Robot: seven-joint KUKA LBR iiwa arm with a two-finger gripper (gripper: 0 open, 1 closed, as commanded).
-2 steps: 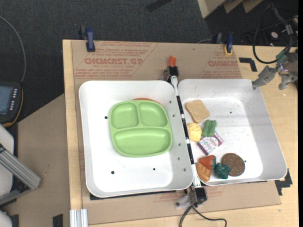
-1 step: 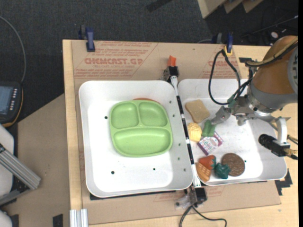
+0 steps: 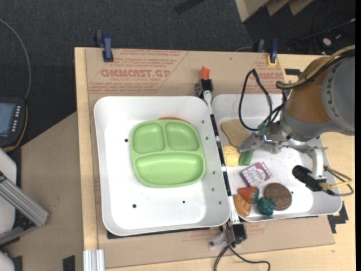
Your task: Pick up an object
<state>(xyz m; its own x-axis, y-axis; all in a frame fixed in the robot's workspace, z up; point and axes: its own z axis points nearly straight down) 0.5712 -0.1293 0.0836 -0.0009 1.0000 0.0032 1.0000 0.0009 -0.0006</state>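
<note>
The right bin [image 3: 324, 208] holds several small items. A tan flat piece [image 3: 233, 131] lies at its left side, with a yellow block [image 3: 230, 154] and a small green piece [image 3: 246, 158] just below it. Nearer the front are a purple-and-white packet [image 3: 255, 174], a brown round disc [image 3: 278, 196], a red-and-orange piece [image 3: 246, 200] and a teal lump [image 3: 265, 207]. My gripper [image 3: 254, 144] reaches in from the right, low over the bin's left half, just above the green piece and beside the tan piece. I see nothing clearly held in it.
The left bin [image 3: 113, 196] carries a green divided plate [image 3: 167, 153] with a reddish edge peeking out behind it. Black cables loop over the right bin's back wall [image 3: 248, 97]. A black part of the arm [image 3: 307, 178] hangs over the right bin's right side.
</note>
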